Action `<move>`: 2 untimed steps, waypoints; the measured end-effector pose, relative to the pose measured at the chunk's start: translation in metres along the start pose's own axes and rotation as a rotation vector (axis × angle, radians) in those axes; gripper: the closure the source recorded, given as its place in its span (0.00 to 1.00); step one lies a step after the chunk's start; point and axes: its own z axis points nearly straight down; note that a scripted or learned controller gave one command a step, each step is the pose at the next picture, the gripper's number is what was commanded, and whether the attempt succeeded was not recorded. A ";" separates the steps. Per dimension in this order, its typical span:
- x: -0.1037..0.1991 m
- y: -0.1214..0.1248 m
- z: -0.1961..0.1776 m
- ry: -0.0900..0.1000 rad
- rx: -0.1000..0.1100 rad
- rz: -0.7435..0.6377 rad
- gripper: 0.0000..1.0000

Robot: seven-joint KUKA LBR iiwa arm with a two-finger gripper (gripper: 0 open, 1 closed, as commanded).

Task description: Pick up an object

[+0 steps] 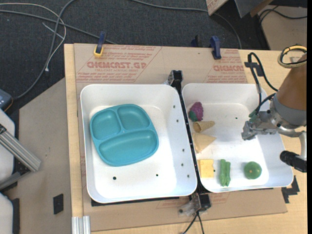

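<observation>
Your gripper (249, 130) hangs low over the right bin (229, 95), near its right wall; you cannot tell if it is clenched or let go, and nothing shows in it. Closest is the round green fruit (252, 170), just below it toward the bin's front edge; left of that fruit stands the green bean pod (224, 172), its long side running front to back; the bare floor between gives you room, but mind the wall.
</observation>
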 end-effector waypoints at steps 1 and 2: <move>-0.004 0.005 -0.044 0.000 0.000 -0.002 1.00; -0.005 0.007 -0.091 0.000 -0.001 -0.002 1.00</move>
